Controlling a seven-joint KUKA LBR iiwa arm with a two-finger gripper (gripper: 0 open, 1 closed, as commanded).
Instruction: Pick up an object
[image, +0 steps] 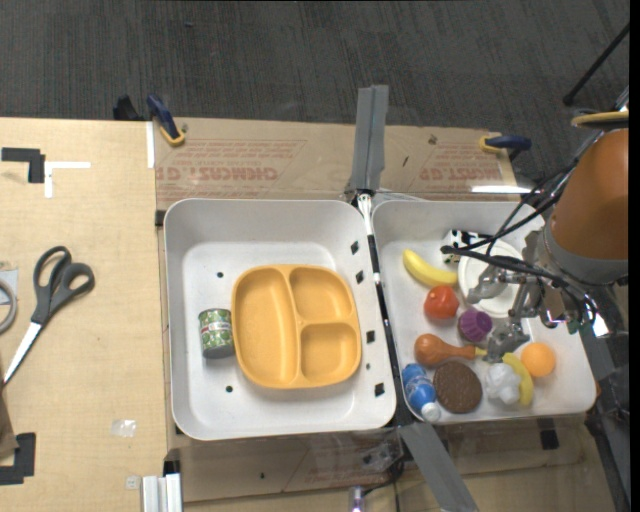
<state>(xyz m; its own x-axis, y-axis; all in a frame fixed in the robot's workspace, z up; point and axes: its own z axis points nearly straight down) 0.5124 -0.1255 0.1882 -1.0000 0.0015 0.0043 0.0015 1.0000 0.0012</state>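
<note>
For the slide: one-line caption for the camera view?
Grey arm's gripper hovers over right white bin of toy food; left white bin holds a yellow divided plate.

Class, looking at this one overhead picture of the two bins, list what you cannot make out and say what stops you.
- Gripper: its fingers blur into cables and toys in the camera view, so open or shut is unclear.
- White plate in the right bin: partly covered by the arm.
- Black-and-white toy: too small to identify.
- White toy: shape unclear, crowded by the yellow piece.
- Green can: label too small to read.
</note>
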